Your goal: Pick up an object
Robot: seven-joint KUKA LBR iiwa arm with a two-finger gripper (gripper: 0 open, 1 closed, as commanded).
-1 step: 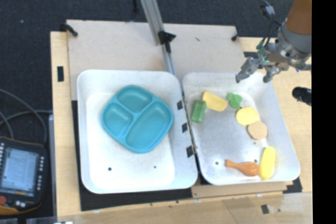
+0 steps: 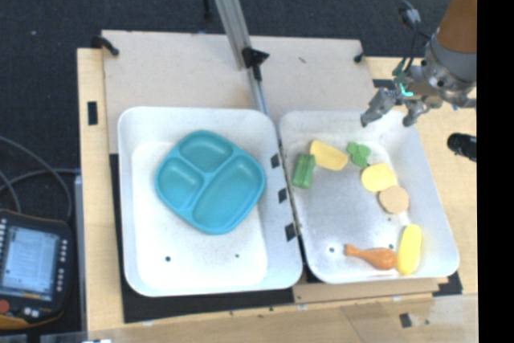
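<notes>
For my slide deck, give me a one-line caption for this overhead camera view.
Open gripper above the right bin's far edge, toy food inside; blue tray in the left bin.

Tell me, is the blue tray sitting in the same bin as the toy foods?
No, the blue tray lies in the left bin.
</notes>
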